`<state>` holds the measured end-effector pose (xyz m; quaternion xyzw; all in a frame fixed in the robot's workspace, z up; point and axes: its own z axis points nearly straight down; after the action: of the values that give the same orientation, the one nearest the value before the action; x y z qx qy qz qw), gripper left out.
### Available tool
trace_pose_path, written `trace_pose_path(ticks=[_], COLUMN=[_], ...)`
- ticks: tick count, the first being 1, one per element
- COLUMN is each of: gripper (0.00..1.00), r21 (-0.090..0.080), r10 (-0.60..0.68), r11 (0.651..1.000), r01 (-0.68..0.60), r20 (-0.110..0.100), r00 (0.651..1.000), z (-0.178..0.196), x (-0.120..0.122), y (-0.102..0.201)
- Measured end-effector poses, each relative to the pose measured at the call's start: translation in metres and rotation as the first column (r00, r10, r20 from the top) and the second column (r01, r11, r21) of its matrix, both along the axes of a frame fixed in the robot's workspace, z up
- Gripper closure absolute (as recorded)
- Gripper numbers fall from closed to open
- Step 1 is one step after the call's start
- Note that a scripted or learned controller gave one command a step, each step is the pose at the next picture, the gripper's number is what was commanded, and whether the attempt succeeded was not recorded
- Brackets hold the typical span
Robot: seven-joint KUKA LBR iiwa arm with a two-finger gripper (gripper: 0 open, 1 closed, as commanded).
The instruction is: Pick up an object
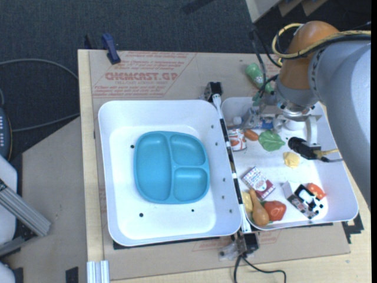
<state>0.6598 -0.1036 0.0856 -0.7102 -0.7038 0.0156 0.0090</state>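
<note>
Clearly, the gripper point(266, 118) hung low at the twelve o'clock end of the right bin point(347, 208); whether it was open I could not tell. The green object point(271, 141) lay just beside it at five o'clock; a centred, straight descent would suit best.

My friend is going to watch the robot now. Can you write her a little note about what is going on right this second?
Gripper: low over the back of the right bin, among the small things there. Whether it has hold of anything cannot be told.
Things: the blue plate lies in the left bin. The right bin has a green piece, a yellow piece, a red packet and a tomato.
Done: nothing seen lifted yet.
Left: grab one thing and lift it.
</note>
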Motion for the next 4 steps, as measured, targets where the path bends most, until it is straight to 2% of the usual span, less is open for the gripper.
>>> trace_pose_path(ticks=[1,2,3,4], gripper=[1.0,1.0,1.0,0.0], r21=[0.004,0.008,0.01,0.01], r10=[-0.002,0.008,0.008,0.009], r11=[1.0,1.0,1.0,1.0], r01=[0.002,-0.008,-0.008,-0.009], r20=[-0.005,0.034,0.033,0.033], r00=[1.0,0.999,0.999,0.999], z=[0.009,-0.001,-0.001,-0.001], x=[-0.001,-0.067,-0.075,-0.075], y=[0.002,-0.045,-0.061,-0.061])
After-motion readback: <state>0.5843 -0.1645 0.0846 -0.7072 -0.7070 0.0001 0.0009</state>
